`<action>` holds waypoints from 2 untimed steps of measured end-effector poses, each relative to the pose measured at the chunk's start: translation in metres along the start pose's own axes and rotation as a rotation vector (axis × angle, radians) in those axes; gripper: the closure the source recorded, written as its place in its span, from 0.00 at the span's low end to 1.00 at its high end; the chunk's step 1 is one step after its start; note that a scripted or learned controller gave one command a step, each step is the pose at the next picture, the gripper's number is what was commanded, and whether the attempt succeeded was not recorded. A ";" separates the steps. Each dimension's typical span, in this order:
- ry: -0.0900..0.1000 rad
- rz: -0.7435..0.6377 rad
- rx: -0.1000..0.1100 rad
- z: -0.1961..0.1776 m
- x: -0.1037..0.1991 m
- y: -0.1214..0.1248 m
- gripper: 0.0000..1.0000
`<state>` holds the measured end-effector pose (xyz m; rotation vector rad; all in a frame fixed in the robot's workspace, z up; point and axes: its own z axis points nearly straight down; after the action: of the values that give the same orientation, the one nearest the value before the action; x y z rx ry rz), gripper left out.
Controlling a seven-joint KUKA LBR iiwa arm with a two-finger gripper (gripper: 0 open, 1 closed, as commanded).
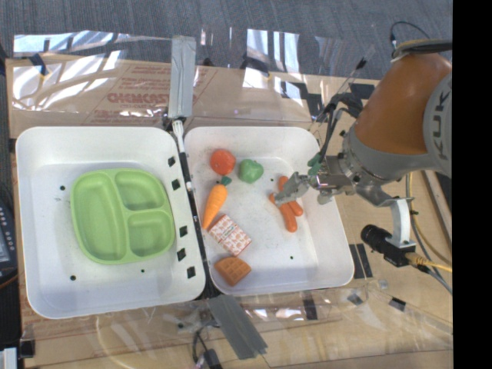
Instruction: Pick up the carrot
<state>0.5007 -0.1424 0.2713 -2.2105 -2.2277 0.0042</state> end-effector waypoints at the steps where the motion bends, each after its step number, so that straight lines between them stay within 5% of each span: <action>1: 0.000 -0.105 0.002 0.081 0.058 0.029 0.00; 2: 0.001 -0.493 -0.014 0.172 0.044 0.083 0.00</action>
<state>0.5827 -0.0980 0.0991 -1.6040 -2.7072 -0.0129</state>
